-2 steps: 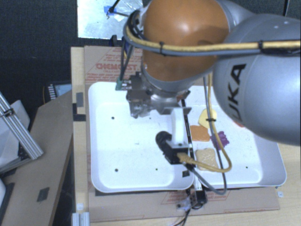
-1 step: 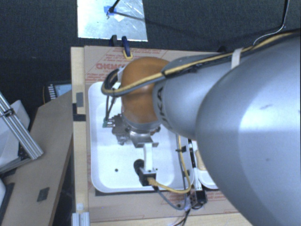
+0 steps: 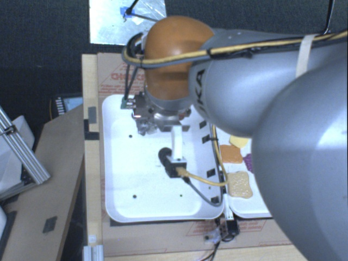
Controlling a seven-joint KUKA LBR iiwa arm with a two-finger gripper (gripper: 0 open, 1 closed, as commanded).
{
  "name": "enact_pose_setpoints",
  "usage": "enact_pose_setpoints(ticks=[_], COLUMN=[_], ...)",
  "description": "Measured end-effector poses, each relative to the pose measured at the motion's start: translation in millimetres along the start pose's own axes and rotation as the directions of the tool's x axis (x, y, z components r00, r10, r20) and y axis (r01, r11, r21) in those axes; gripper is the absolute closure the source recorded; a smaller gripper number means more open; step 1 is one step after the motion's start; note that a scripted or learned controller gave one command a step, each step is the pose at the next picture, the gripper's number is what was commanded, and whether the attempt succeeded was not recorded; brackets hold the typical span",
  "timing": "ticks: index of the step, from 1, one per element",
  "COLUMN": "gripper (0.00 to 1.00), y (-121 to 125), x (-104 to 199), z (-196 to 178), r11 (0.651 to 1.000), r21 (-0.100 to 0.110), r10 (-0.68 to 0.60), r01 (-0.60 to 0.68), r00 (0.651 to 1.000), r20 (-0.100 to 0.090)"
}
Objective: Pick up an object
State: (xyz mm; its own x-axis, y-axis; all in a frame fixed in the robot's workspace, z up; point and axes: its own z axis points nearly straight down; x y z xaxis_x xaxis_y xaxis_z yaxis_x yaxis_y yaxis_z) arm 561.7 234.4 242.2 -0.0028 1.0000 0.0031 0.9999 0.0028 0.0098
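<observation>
My gripper hangs over the far part of the left white bin, under the orange band of the arm. The wrist hides most of it. In the right bin, just past the divider, lie a yellow piece, an orange flat piece, a small purple thing and a tan speckled piece. The gripper is well to the left of all of these. The big grey arm covers the rest of the right bin.
Brown cardboard lies under the bins, with a crumpled silver sheet behind it. A metal frame stands at the left, off the bench. The arm spans the whole right side.
</observation>
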Motion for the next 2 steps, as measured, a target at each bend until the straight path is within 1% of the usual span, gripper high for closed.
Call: enact_pose_setpoints(ticks=[1, 2], gripper=[1.0, 1.0], y=[-5, -26], x=[1, 1], z=[-144, -302], r11=[1.0, 1.0], r21=[-0.007, -0.007], r10=[-0.002, -0.003], r01=[0.002, 0.003], r00=[1.0, 1.0], r20=[-0.004, -0.005])
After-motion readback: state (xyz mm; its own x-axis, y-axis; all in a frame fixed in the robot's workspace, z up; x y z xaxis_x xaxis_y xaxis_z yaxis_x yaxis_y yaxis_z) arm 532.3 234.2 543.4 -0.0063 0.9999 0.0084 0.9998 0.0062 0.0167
